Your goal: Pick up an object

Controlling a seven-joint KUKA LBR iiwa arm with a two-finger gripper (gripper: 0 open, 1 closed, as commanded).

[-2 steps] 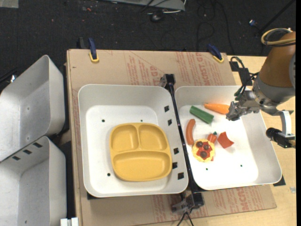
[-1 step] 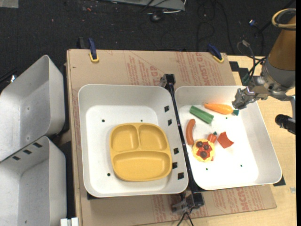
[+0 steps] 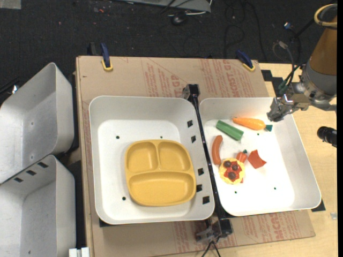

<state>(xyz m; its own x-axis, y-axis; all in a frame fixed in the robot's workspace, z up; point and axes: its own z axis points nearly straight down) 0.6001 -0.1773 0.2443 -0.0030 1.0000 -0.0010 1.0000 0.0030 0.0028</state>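
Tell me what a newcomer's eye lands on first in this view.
The big yellow three-compartment plastic plate in the left white bin stands out most. Next comes the cluster of toy food in the right white bin: an orange carrot, a green stick, a red sausage and a small yellow pizza slice. The grey gripper hangs at that bin's far right corner, near the carrot.

Robotics lab: clamped cardboard bench, loose floor cables.
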